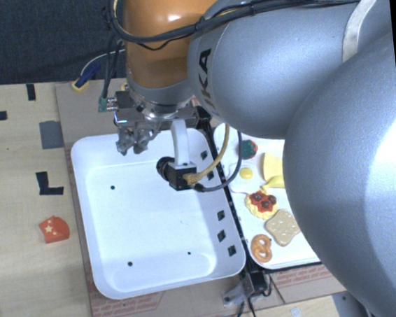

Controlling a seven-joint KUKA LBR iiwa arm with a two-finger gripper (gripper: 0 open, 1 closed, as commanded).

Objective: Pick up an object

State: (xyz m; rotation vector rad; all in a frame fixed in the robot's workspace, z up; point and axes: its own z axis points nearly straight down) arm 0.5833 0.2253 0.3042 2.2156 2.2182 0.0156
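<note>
tan wood-look bench top (20, 208) is showing at left, marked with black tape angles and a grey patch, dark cloth running along the back. brown cardboard sheet (157, 308) is lying under two shallow white plastic bins sitting side by side. left bin (95, 221) is a rounded-corner tray, smooth and glossy, with four small dark dots on its floor. right bin (293, 258) is mostly covered by the bulky grey arm (319, 106), smooth matte shell with a glossy orange band (161, 10) above the wrist.

gripper (135, 145) is hanging over the back edge of the left bin, dark metal fingers pointing down; can't tell how far they are parted, nothing visibly held. white bracket with a black round part and a yellow cable is hanging beside it.

toy food pieces in the right bin, six counted: round red-green piece (247, 148), small yellow bit (246, 175), yellow wedge (273, 167), pizza-like piece with red topping (262, 202), beige toast slice (283, 228), brown pretzel (261, 247). these are sitting close together, well apart from the gripper.

one red-orange chunky object (54, 229) is lying on the bench outside the bins, left side.
</note>
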